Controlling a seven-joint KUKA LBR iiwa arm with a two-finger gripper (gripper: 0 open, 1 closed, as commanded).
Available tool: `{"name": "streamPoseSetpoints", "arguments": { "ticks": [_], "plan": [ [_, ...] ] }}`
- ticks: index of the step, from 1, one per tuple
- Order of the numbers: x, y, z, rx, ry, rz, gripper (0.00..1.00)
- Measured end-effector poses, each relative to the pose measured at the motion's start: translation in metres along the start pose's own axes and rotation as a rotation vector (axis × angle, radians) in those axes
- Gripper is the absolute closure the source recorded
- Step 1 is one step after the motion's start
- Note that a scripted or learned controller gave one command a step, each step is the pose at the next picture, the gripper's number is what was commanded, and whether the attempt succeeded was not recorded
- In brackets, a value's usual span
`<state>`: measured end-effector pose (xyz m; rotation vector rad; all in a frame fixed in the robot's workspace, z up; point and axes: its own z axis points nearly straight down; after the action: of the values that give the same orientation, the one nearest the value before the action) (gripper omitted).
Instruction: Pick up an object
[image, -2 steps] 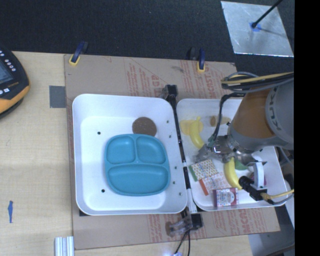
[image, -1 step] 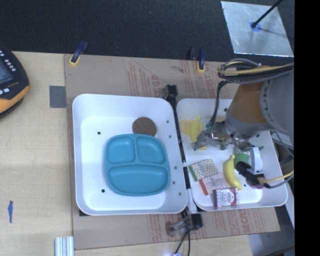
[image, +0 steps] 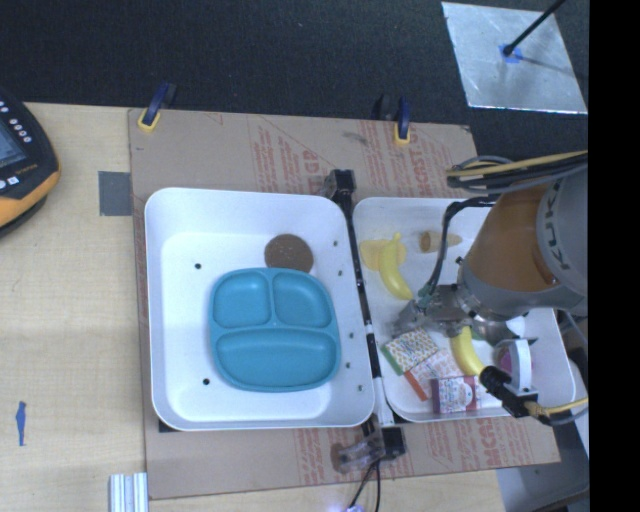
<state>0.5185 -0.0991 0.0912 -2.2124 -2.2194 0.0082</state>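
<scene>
- White plastic formed both bins; in the near corner of the right bin (image: 560, 400) a small pink-and-white carton (image: 452, 394) lay beside a patterned packet (image: 412, 350).
- Just behind them a yellow banana-like piece (image: 465, 351) lay close under the arm's wrist.
- The gripper (image: 428, 308) hung low over the middle of the right bin, between that piece and a second yellow toy (image: 391, 268) farther back; I cannot tell how it stood, nor whether it held anything.
- The left bin (image: 170, 300) held a blue divided plate (image: 273, 329), with a brown round disc (image: 288, 253) just beyond the plate's far rim.
- Farther off, cardboard (image: 250, 150) covered the desk (image: 60, 330) under both bins, clipped at its far edge.
</scene>
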Motion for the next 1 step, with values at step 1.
{"name": "streamPoseSetpoints", "arguments": {
  "ticks": [1],
  "plan": [
    [-0.0193, 0.0526, -0.0017, -0.011, -0.003, -0.003, 0.0]
  ]
}}
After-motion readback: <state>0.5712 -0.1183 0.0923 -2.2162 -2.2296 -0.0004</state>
